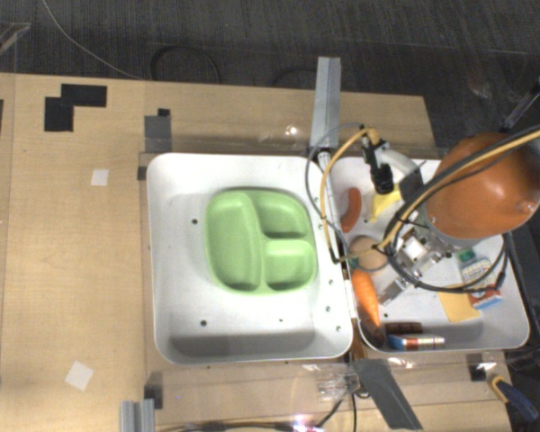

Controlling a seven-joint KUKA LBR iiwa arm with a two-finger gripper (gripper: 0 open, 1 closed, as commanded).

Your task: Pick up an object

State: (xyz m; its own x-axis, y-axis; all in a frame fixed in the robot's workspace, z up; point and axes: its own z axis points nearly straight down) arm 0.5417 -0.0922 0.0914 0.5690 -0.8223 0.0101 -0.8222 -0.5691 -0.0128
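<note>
Orange marks the carrot (366, 297) lying along the left wall of the right bin (513, 329), with a beige egg-like piece (369, 257) just above it and a reddish sausage (351, 208) nearer the top. The gripper (412, 261) is lowered among these items, close beside the beige piece, though cables and the wrist hide its tip, so whether it is spread or closed cannot be told, and nothing is seen held. One object should probably be singled out, the descent centred over it, and the bin wall avoided. The left bin (166, 241) is occupied by a green divided tray (256, 239).
</note>
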